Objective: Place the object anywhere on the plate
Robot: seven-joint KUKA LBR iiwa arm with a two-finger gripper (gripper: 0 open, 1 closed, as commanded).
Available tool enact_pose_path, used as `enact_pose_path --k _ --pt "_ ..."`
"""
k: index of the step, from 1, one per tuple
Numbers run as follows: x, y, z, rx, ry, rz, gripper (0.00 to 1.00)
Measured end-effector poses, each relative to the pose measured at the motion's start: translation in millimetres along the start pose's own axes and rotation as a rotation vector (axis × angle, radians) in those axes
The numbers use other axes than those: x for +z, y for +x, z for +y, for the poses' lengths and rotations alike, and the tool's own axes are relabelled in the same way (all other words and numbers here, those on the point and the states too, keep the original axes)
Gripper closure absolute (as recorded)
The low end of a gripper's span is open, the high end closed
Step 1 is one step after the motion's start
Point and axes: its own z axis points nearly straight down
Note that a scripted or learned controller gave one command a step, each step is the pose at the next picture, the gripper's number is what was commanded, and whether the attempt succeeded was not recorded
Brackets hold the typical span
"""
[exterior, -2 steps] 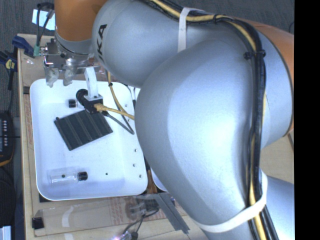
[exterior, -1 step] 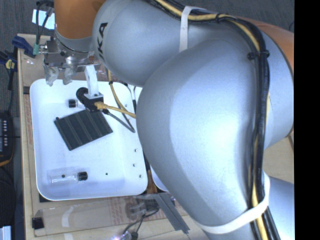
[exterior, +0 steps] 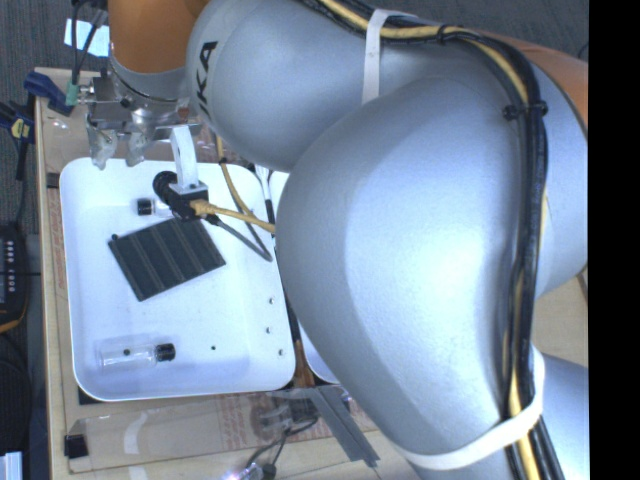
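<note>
Camera view
Arm (exterior: 420,218): grey bulk covering the right bin and most of the frame; orange band (exterior: 150,18) at top left above the wrist.
Jaws (exterior: 118,150): at the top left rim of the left bin (exterior: 80,268); two pale fingers (exterior: 100,148) point down with a gap between them, spread apart, nothing between them.
Plate (exterior: 167,256): dark ribbed slab, lying flat and tilted in the middle of the left bin, nothing on it.
Tube (exterior: 135,351): clear with a dark cap at its right end, lying near the bin's lower left, well apart from the plate.
Black piece (exterior: 145,206): small, on the bin floor just above the plate, left of the black fitting.
Fitting (exterior: 178,196): black, on a white bracket beside the jaws; yellow cable (exterior: 240,218) runs from it rightward under the arm.
Task thing: I cannot tell which item it is; neither lies on the plate.
Desk (exterior: 180,423): bare strip below the bin, with metal parts at the lower middle.
</note>
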Motion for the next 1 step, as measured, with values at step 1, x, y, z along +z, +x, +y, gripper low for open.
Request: enact_pose_path --k 1 --pt "-7.2 1.1 0.2 -0.004 0.000 0.000 1.00"
